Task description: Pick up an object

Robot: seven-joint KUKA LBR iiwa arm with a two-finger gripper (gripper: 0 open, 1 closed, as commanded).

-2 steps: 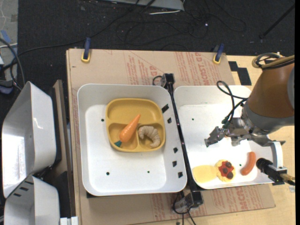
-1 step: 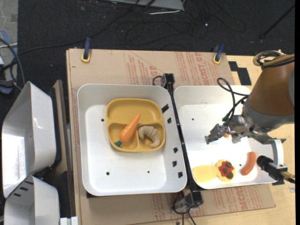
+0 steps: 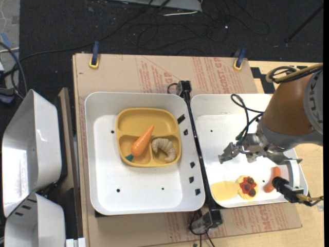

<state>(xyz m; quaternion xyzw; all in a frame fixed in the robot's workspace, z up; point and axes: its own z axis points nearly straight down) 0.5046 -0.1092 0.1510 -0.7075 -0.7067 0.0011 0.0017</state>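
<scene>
My gripper hangs over the middle of the right bin, open, with nothing between its fingers. Below it, near the bin's front wall, lie a flat pale-yellow piece, a small yellow tart topped with red berries and a short orange piece. In the left bin a yellow divided plate holds an orange carrot and a pale curled shrimp-like piece.
The grey arm with its orange band comes in over the right bin's right side, trailing black cables. A black divider runs between the bins. White containers stand left of the bench.
</scene>
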